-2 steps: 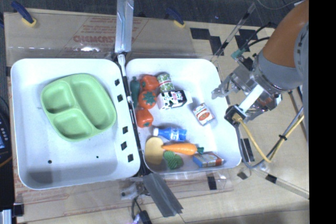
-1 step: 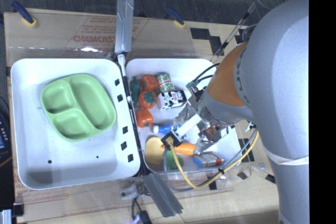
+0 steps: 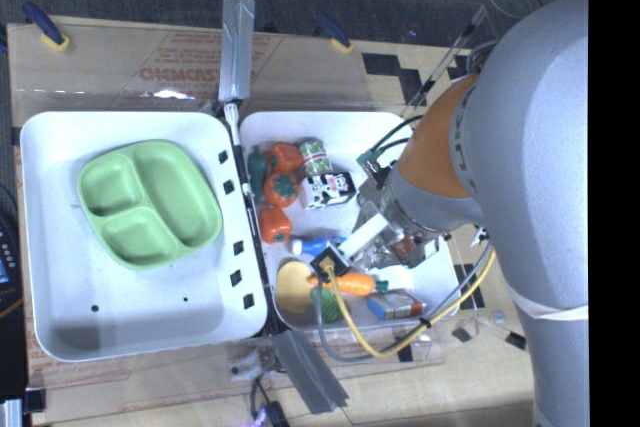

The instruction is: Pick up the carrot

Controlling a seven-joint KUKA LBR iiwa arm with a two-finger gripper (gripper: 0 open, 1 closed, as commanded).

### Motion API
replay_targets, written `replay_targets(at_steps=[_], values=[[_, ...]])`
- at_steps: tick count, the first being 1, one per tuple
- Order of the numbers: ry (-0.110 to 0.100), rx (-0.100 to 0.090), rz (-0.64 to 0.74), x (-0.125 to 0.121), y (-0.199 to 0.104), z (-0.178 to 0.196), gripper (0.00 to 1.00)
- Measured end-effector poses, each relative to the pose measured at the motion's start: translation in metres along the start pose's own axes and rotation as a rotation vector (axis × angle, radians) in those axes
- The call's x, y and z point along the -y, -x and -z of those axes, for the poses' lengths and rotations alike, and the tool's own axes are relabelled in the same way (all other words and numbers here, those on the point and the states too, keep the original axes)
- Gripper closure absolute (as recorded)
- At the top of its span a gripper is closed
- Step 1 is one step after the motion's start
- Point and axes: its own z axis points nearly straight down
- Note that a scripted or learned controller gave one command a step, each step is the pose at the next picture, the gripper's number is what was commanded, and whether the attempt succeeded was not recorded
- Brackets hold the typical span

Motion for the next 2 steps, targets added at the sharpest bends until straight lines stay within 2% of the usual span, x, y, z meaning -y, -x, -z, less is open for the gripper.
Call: replay_targets(at_steps=[1, 2], values=[[0.006, -0.007, -0.165, -0.052, 0.025, 0.077, 1.0], [0.008, -0.011, -0.233, -0.084, 0.041, 0.25, 1.0]])
